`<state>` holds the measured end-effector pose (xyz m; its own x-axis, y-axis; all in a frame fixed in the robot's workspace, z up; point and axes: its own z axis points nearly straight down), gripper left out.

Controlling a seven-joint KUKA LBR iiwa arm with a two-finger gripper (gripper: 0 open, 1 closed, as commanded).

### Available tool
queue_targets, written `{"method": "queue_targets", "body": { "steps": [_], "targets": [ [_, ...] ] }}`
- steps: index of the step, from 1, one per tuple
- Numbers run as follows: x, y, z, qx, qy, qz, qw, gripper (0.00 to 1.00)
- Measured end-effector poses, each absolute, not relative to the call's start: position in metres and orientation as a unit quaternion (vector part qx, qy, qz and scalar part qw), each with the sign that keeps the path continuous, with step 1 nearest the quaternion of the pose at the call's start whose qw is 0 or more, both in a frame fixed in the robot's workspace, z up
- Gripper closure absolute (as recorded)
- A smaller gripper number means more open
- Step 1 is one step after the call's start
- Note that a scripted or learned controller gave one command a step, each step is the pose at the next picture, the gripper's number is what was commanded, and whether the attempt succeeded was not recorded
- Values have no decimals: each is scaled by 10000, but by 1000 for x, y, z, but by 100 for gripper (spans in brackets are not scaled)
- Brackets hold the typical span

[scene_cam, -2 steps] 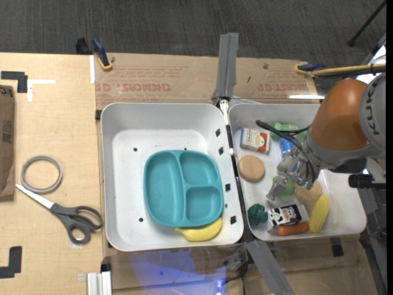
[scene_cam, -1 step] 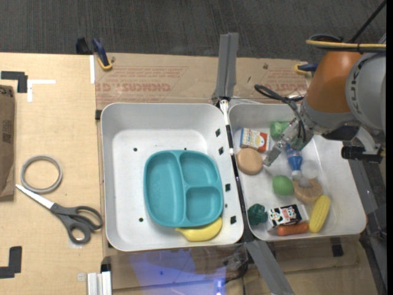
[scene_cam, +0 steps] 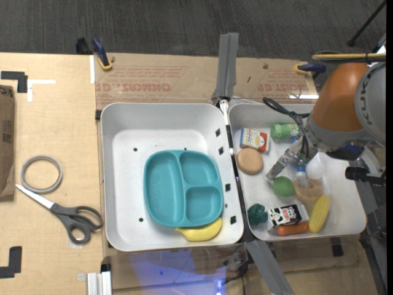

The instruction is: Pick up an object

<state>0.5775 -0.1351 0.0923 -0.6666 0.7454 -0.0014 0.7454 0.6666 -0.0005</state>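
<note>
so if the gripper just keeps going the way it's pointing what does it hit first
Most likely the green ball-like object: the gripper slants down toward the lower left and its tip sits just above that object. Depth is hard to judge from this single slanted view, so it could pass just beside it.

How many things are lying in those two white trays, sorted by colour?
Teal: 2, the divided plate and a small dark-teal item.
Yellow: 2, the banana and the corn cob.
Green: 2, the ball and the can.
Tan: 1, the round bun.
Orange: 1, the carrot.
Printed cartons: 2, and.
Total: 10.
</note>
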Motion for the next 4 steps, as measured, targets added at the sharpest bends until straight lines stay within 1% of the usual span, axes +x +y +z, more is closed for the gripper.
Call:
{"method": "queue_targets", "body": {
  "steps": [1, 2, 3, 4],
  "targets": [
    [514, -131, 91, 4184, 9083, -3, -3, 0],
    [478, -102, 92, 4252, 9051, -1, 10, 0],
    [478, -104, 92, 4424, 8968, 2, 6, 0],
    [478, -102, 92, 5238, 8518, 5, 10, 0]
  ]
}}
